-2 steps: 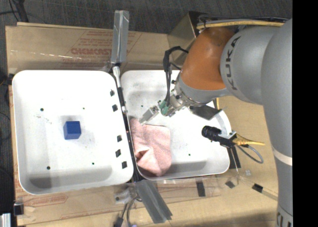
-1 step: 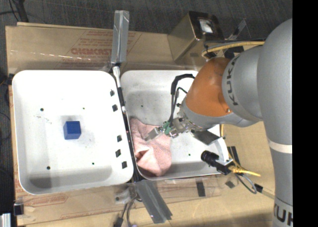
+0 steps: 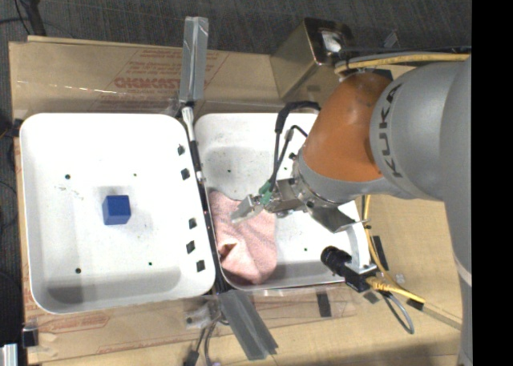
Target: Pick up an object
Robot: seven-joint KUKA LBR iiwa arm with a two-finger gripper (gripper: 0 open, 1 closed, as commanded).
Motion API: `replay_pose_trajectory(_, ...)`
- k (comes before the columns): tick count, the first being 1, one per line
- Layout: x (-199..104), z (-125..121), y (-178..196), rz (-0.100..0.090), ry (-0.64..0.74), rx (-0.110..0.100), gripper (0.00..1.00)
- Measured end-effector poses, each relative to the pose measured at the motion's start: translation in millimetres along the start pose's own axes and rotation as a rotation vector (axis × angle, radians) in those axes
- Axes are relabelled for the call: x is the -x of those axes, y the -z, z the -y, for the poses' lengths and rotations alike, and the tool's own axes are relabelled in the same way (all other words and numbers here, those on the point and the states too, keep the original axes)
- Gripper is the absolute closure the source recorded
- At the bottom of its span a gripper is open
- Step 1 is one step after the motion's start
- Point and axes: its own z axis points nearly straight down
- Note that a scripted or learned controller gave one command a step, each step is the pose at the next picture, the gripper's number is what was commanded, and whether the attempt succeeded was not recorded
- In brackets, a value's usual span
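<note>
Arm looms over right bin, hand down at upper edge of pink cloth; can't tell if it's gripping. Cloth bunched against bin's left wall. Judgement: pinch a raised fold, lift straight. Blue cube in left bin, well apart.

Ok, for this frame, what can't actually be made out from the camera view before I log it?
- Gripper: small and partly covered by the arm, so open or shut is unclear, and whether it grips the pink cloth.
- Right bin: its right half is hidden under the arm.
- Pink cloth: anything beneath it is hidden.
- Blue cube in the left bin: too small for surface detail.
</note>
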Motion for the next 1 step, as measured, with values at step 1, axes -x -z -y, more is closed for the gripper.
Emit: replay_pose_trajectory(1,41.6,-6.2,-125.6,0.0,0.027,0.001,0.0)
